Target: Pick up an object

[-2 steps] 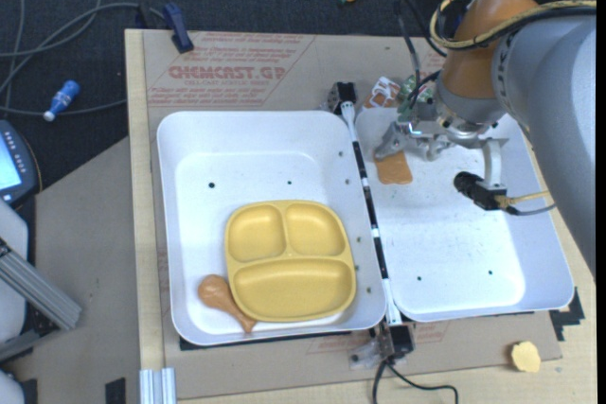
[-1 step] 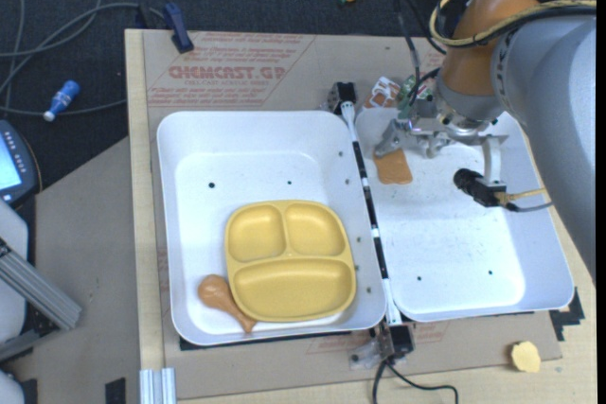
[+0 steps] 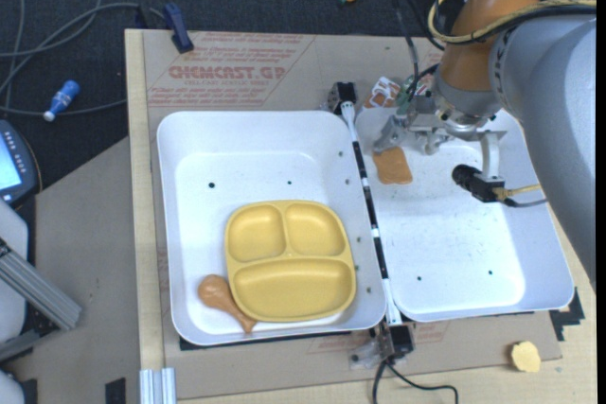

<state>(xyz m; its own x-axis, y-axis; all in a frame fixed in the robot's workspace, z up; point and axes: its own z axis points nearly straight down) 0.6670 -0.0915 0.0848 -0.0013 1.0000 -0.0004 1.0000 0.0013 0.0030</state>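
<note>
The claw hung over the far left corner of the right bin, below the orange band of the 1 arm that reached in from the view's right. Whether it was open or closed could not be told from this slant, and nothing could be seen in its grip.

Nearest to it was a flat tan slab, like a slice of toast. It lay on the floor of the right bin just beside the claw, on the side toward the camera and slightly toward the divider between the 2 bins. Whether the 2 touched or stood just apart, I could not tell. The slab was nearly as broad as long, its slightly longer side running roughly along the divider, so it gave no strong axis to line up with.

Farther out, the left bin held a yellow divided plate. A brown drumstick toy touched the plate's near left edge. Both were well apart from the claw.

The slab looked the likely pick, calling for a short shift toward the camera and then a drop. Lying flat, it might slip from a pinch.
</note>
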